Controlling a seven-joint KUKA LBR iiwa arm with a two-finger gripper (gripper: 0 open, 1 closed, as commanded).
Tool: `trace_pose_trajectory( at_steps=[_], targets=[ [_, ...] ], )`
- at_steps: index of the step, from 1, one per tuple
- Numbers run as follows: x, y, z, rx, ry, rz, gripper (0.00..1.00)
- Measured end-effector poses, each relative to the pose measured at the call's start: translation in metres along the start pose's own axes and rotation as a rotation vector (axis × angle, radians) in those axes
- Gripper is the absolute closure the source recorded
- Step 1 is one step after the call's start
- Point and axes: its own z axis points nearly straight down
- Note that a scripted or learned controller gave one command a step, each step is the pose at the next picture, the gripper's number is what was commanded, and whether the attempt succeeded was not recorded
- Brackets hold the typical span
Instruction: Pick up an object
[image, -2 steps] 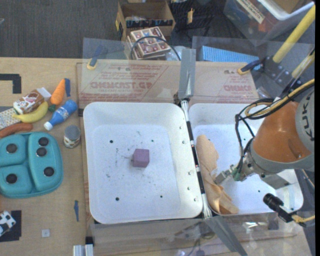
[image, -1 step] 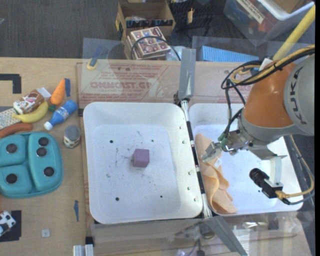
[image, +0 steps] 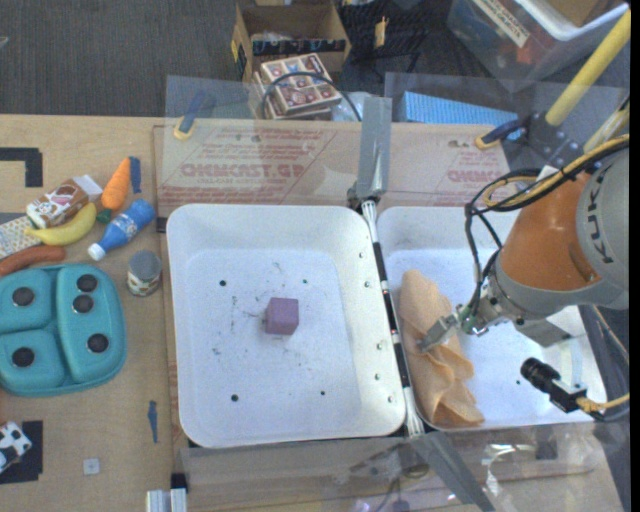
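Because the cloth (image: 438, 352) looks soft and light, pinch a raised fold; gripper (image: 437, 336) state cannot be told.

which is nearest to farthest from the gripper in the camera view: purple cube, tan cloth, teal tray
Measured from the gripper:
1. tan cloth, right bin, right at the fingertips
2. purple cube, middle of the left bin
3. teal tray, on the bench at far left

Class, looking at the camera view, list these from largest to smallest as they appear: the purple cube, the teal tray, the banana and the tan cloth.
1. Teal tray
2. Tan cloth
3. Banana
4. Purple cube

All four lie at about the same bench level, so nearness hardly distorts this order.
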Motion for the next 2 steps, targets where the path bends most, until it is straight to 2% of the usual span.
trace_pose_trajectory(
  at_steps=[1, 2],
  targets=[
    [-0.013, 0.026, 0.0, 0.0, -0.004, 0.457, 0.0],
    [-0.019, 0.053, 0.0, 0.0, -0.006, 0.339, 0.0]
  ],
)
